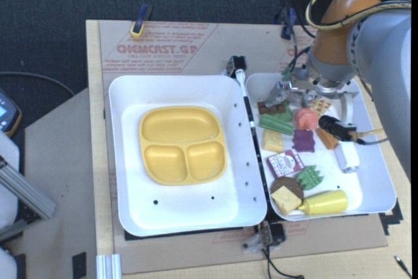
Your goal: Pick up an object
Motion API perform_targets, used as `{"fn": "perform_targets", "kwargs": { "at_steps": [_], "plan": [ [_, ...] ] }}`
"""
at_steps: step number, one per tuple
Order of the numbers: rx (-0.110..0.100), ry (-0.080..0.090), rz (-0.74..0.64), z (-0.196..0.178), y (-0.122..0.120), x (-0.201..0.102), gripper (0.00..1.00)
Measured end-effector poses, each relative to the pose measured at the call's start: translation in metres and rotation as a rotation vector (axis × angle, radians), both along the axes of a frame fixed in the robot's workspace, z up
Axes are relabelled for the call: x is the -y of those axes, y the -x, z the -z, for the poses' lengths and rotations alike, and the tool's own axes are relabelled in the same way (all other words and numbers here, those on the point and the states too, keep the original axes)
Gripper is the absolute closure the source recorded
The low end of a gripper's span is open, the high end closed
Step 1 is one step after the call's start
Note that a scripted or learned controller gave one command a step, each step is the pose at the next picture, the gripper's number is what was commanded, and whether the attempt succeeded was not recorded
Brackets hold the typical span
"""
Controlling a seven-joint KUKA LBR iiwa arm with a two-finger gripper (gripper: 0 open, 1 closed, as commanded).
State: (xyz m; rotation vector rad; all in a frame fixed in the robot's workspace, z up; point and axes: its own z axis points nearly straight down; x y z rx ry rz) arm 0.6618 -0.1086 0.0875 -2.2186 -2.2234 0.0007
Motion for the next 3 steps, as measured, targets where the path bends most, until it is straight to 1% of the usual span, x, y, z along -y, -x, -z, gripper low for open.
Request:
{"fn": "perform_targets", "kwargs": {
  "at_steps": [1, 2, 3],
  "plan": [
    [0.007, -0.002, -0.001, -0.013, -0.002, -0.001, 1.00],
    [0.011, 0.002, 0.001, -0.076, -0.010, -0.001, 1.00],
    [0.009, 0.002, 0.000, -0.133, -0.005, -0.009, 1.00]
  ]
}}
